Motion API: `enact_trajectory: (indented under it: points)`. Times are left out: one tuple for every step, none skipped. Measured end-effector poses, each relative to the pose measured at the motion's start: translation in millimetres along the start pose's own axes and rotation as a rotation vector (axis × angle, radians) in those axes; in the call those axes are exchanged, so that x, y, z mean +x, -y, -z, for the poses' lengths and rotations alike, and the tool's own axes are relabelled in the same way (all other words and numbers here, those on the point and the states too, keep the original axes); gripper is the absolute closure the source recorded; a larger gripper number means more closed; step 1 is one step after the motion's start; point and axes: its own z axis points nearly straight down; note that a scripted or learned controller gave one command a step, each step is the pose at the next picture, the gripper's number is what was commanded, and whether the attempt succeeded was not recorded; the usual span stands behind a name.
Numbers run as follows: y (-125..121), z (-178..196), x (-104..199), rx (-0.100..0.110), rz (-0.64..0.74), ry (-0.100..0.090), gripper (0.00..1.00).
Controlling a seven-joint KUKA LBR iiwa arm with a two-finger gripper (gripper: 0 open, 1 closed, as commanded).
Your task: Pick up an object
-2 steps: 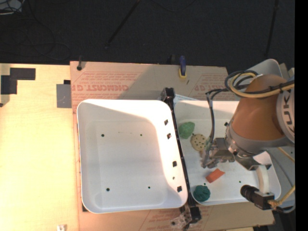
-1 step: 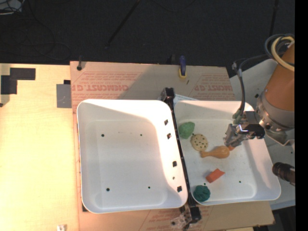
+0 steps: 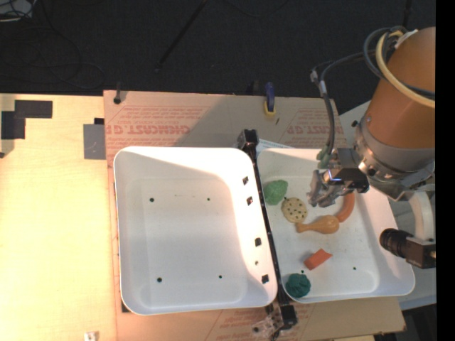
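in the camera view, two shallow white bins are seen side by side on a cardboard-covered bench: the left bin [image 3: 185, 226] and the right bin [image 3: 370, 275]. the grey arm with its orange band [image 3: 412, 69] is seen reaching in from the right, and the gripper [image 3: 323, 194] is hung low over the upper middle of the right bin. whether it is wide or narrow cannot be told, and nothing can be made out in its grasp.

the objects are all found in the right bin. a green leafy piece [image 3: 276, 190] is seen near the divider, with a spotted cookie [image 3: 293, 209] just beside it. a tan gourd-shaped item [image 3: 321, 225] is lain below the gripper, touching an orange curved piece [image 3: 346, 206]. a small red-orange block [image 3: 318, 258] and a dark green ball [image 3: 298, 284] are placed nearer the front edge.
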Motion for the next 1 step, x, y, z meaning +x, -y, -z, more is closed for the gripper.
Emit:
enact_trajectory:
  points:
    - [-0.1, -168.7, -11.1, 0.023, -0.009, 0.002, 1.0]
